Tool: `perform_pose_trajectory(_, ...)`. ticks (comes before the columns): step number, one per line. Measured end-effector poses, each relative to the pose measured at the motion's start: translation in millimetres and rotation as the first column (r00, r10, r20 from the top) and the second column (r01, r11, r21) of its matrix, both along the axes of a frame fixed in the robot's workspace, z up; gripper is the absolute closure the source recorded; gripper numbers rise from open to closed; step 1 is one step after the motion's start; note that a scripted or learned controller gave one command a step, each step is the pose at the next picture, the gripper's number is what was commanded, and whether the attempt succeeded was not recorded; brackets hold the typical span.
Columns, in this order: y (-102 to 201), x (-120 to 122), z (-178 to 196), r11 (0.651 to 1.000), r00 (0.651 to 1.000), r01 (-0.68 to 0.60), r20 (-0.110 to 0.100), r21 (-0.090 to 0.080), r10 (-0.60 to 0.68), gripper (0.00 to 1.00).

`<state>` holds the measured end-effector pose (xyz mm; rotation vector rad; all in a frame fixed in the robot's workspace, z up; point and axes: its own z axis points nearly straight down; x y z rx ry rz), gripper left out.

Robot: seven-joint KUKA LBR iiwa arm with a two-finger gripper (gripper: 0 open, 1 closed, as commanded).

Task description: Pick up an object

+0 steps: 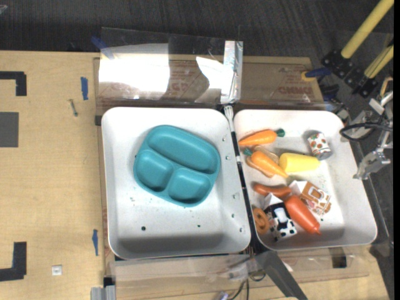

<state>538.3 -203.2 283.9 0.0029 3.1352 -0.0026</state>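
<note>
- End effector: open or closed, cannot tell from the camera view; nothing among the objects is seen gripped.
- Right bin (359, 214), white and shallow, holds all the small candidate objects, crowded into its left and middle part.
- Upper carrot (257, 137), orange with a green tip, lies near the bin's top-left, roughly crosswise.
- Second carrot (265, 163) lies just below it, tilted, its lower end touching the yellow block (299, 162).
- Small can (319, 144), white with red spots, sits apart from the rest towards the upper right of the bin.
- Thin orange-red piece (272, 190) lies below the yellow block.
- White-and-orange packet (316, 198) sits just right of it, touching the red-orange vegetable (303, 216), which lies at a slant.
- Black-and-white patterned toy (282, 222) is pressed against the left of that vegetable; a small round orange item (260, 219) is just beside it, by the bin's left wall.
- Left bin (125, 224) touches the right bin along the middle seam; it holds one teal divided plate (177, 163), lying flat, three compartments up, about central.
- Bench (44, 186): tan surface left of the bins, with black corner marks and blue tape bits.
- Clear plastic sheet (162, 74) stands behind the left bin, glaring white.
- Yellow poles (369, 20) with black clamps stand at the upper right, well clear of the bins.
</note>
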Motion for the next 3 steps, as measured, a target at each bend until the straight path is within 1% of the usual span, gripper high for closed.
perform_pose_trajectory(1, 8.1, -25.4, -164.5, 0.948, 0.948, -0.317, 0.019, -0.016, 0.317, 0.0)
perform_pose_trajectory(2, 34.2, -32.3, -159.4, 0.894, 0.894, -0.448, 0.015, -0.018, 0.448, 0.0)
perform_pose_trajectory(3, 76.2, -21.5, -187.3, 0.879, 0.879, -0.477, 0.011, -0.009, 0.477, 0.0)
